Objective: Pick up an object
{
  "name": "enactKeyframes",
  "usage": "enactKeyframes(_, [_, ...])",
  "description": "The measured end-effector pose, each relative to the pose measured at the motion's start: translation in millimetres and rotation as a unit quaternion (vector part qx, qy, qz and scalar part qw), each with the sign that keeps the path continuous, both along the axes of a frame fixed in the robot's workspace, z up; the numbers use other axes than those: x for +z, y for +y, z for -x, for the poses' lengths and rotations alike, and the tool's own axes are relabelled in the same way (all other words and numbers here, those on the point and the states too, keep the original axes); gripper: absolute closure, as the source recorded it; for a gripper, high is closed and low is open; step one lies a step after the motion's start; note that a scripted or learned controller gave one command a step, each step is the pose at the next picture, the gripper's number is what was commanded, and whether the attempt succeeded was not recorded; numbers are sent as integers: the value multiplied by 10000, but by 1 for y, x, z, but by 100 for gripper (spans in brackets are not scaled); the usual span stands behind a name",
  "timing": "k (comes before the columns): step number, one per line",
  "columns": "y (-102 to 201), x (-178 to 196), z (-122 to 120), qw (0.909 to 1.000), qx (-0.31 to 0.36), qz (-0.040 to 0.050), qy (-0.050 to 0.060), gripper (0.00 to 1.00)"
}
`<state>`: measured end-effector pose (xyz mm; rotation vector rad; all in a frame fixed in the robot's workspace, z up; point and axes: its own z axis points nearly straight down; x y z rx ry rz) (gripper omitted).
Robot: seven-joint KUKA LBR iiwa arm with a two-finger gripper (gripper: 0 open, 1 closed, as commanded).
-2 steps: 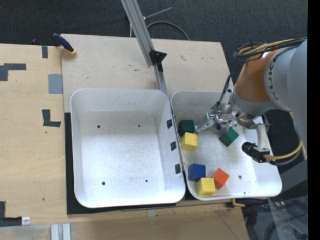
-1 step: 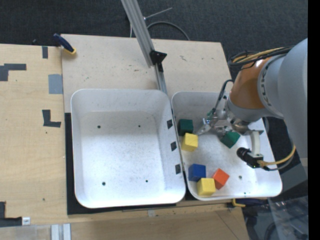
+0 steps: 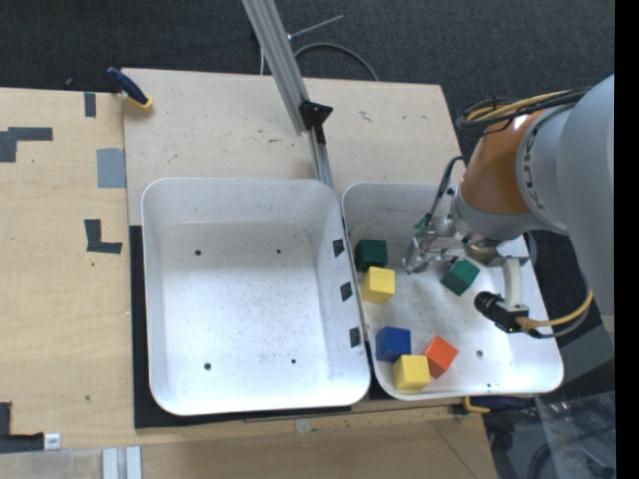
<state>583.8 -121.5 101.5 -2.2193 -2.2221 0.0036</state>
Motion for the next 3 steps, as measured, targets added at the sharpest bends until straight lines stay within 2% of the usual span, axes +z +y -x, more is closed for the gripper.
enactKeyframes(1, [-4,50,-10,10000,-1,-1,-26,100])
enactKeyframes(2, [-3,114,-10,10000,2,2,-40,100])
enactKeyframes(3, [-2,124,-10,10000,0,-5,-13,100])
